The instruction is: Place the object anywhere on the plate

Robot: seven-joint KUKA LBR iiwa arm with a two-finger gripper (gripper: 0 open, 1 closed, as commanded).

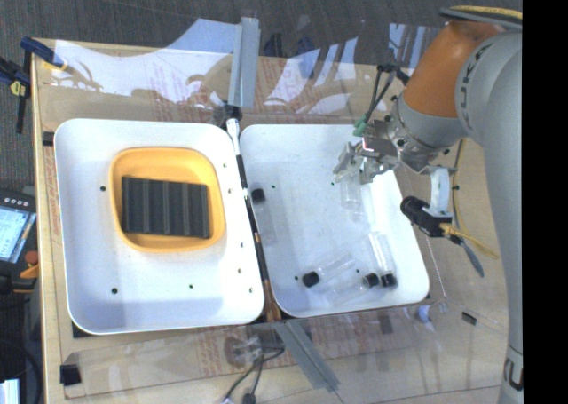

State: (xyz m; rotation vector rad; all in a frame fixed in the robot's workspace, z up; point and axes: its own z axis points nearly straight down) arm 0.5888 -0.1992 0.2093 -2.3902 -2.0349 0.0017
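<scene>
A yellow plate [133, 165] lies in the left bin [80, 260], and a dark ridged rectangle [167, 207] covers its middle. Clear plastic tubes with black caps lie in the right bin [293, 225]. One tube [381, 253] is near the right wall and another tube [330, 269] is at the front, with its black cap [310, 279] to the left. My gripper [358, 162] hangs over the back right of the right bin, above the tubes and apart from them. I see nothing held in it.
A small black piece [257, 194] sits by the right bin's left wall. A grey rail [243, 65] runs between the bins at the back. A handheld screen [13, 233] lies off the bench's left edge.
</scene>
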